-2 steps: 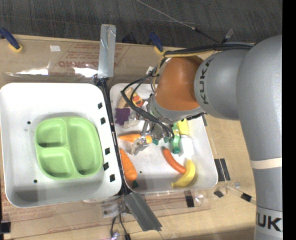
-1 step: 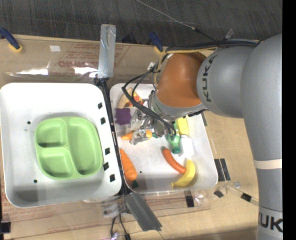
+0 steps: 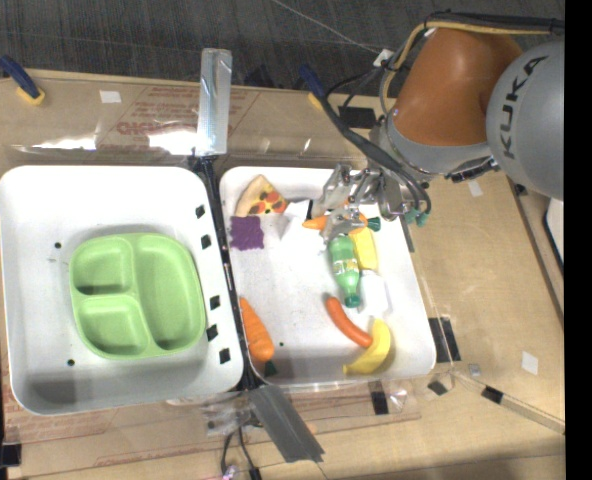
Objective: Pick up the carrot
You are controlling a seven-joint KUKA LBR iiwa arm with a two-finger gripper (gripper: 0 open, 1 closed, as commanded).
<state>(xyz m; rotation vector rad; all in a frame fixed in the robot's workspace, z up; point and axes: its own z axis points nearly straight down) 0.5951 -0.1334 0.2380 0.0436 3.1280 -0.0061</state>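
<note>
In the camera view, the carrot [image 3: 256, 332] lies in the right bin [image 3: 298, 298], tight against the bin's left wall near the front corner. It looks like a small toy: light, hard and smooth, so it may slip. The best hold is likely across its fat middle, but the wall leaves little room on one side. The gripper [image 3: 350, 211] hangs far from the carrot, at the back of the bin above the green bottle [image 3: 344, 268]. Its jaws look partly open; an orange bit sits there, but I cannot tell if they pinch it.

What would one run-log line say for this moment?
gripper: over right bin's far end | orange carrot: at near left wall, untouched | green divided plate: left bin
</note>
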